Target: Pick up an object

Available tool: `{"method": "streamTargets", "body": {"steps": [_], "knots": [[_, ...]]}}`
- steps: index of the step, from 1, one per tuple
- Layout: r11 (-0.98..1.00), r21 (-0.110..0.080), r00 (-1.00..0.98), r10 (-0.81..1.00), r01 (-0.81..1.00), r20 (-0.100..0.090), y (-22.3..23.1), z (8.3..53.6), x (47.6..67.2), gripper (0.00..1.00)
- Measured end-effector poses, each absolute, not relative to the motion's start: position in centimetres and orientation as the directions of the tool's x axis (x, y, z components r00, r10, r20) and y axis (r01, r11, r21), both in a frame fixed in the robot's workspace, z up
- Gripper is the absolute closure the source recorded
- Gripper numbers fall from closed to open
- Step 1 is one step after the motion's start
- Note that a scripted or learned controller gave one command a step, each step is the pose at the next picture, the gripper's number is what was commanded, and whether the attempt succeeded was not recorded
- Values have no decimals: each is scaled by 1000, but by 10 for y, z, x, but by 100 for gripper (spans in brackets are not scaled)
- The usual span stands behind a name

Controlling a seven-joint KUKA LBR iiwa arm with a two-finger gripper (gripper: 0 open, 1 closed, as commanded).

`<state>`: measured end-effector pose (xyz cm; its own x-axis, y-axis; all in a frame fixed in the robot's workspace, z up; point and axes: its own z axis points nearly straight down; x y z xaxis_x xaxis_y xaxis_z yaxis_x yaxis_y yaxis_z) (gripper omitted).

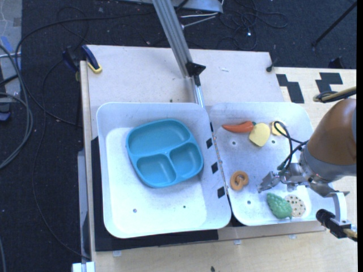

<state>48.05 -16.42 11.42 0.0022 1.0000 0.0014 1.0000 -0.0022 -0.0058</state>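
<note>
Two white bins (113, 152) on a pale bench (142, 75), cables across dark floor — the gripper (271, 181), fingers apart, holds nothing beside a green toy (279, 205).

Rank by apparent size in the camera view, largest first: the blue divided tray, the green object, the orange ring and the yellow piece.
1. Blue divided tray, by far the largest.
2. Green object and yellow piece look about alike, so I leave them unranked.
3. Orange ring, smallest.

Divided tray (164, 153): smooth blue plastic — slight sheen
Bins (164, 220): matt white plastic
Bench (170, 72): pale matt board
Gripper (271, 181): bare grey metal
</note>
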Motion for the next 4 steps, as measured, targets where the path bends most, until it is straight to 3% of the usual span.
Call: {"method": "streamTargets", "body": {"steps": [1,2,4], "knots": [[-1,1,1,1000,1000,0,-164,94,481,0],[-3,8,3,1000,1000,-4,-165,106,483,100],[4,6,-4,1000,1000,-2,-161,199,500,100]]}}
